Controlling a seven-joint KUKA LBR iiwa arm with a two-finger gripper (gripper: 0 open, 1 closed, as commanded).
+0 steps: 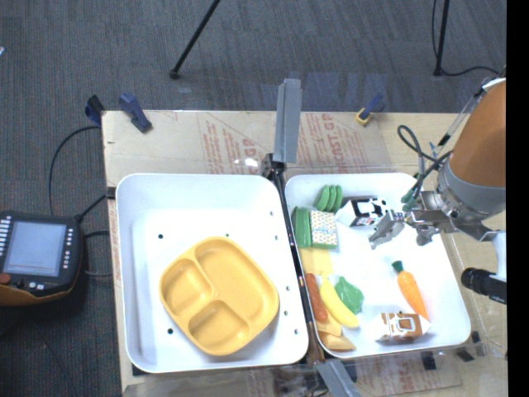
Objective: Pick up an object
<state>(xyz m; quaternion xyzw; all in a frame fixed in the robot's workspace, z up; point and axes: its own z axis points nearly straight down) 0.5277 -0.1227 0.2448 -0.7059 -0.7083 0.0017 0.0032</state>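
Hovering over the right bin (430,190), gripper (385,230) sits upper-middle with fingers apart, nothing between them. Landmark is the toy carrot (411,292): gripper is just up-left of it, small carton (401,327) right below it, banana (335,301) and green leafy piece (350,294) off to its left. Yellow divided plate (218,294) lies in the left bin (140,222), well apart from the carrot.

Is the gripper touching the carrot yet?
Apart. The camera view shows bare white bin floor between the gripper and the carrot.
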